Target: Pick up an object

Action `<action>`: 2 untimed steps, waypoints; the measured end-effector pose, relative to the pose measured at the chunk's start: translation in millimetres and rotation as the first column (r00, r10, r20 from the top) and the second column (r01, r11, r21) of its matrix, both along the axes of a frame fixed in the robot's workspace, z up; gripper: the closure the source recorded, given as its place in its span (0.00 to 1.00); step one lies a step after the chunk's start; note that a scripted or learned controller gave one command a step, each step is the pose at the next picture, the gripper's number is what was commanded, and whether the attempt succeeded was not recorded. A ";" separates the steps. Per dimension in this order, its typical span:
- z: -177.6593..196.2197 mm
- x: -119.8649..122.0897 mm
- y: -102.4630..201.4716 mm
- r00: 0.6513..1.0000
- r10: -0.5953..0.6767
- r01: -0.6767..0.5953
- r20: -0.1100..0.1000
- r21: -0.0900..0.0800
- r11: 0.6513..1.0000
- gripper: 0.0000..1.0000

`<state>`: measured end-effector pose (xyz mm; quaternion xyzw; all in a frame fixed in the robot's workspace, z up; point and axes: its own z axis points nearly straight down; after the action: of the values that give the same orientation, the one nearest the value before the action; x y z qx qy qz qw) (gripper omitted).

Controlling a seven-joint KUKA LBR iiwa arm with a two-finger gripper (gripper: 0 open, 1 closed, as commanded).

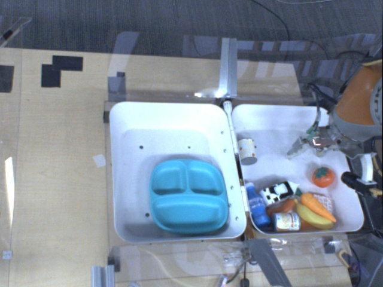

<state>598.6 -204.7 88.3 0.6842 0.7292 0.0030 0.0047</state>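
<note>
My gripper (pixel 309 144) hangs over the back right part of the right bin (pixel 269 121), open, with nothing between its fingers. A red tomato (pixel 323 176) lies just in front of it, to the right. Along the bin's front lie a carrot (pixel 317 204), a banana (pixel 315 217), a small labelled can (pixel 287 221), a brown sausage (pixel 282 205), a black-and-white cow-patterned toy (pixel 279 191) and a blue bottle (pixel 257 205). A small white cylinder (pixel 246 150) rests against the bin's left wall, well left of the gripper.
The left bin (pixel 128 160) holds a turquoise divided plate (pixel 188 195). A metal post (pixel 228 67) stands behind the wall between the bins. The arm's grey body and orange band (pixel 359 97) overhang the right bin's right rim. Cables run at the far right.
</note>
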 end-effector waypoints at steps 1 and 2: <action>1.6 -64.5 -0.8 1.000 -0.004 0.004 -0.005 0.001 1.000 0.00; 2.7 -105.6 11.0 0.992 0.126 -0.126 0.009 -0.010 0.992 0.00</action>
<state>493.1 -193.7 91.0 0.6367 0.7710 0.0035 0.0111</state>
